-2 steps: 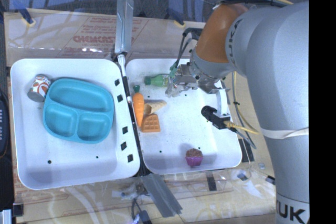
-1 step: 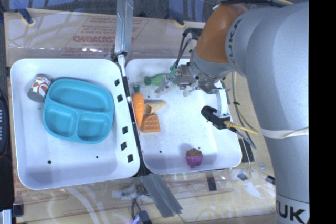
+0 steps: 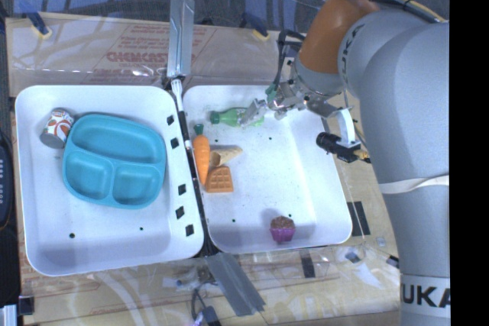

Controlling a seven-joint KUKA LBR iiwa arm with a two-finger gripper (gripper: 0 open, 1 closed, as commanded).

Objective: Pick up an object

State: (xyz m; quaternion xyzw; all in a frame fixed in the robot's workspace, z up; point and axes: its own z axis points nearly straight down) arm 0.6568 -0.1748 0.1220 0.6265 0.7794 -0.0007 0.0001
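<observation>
My gripper (image 3: pixel 258 111) is low over the far end of the right bin (image 3: pixel 321 195), under the orange-banded wrist. A green bottle-shaped toy (image 3: pixel 227 117) lies just left of it, its right end touching or under the gripper tip; whether it is held is unclear. Nearer the bin's left wall lie an orange carrot (image 3: pixel 201 155), a tan cone-shaped piece (image 3: pixel 228 154) and a square waffle (image 3: pixel 219 180). A purple cupcake (image 3: pixel 282 228) sits close to the front rim.
The left bin (image 3: pixel 46 240) holds a blue divided plate (image 3: pixel 114 160) and a small round orange-and-white object (image 3: pixel 57 125) at its far left corner. A ridge with black clips (image 3: pixel 183 187) separates the two bins. The arm's grey body covers the right side.
</observation>
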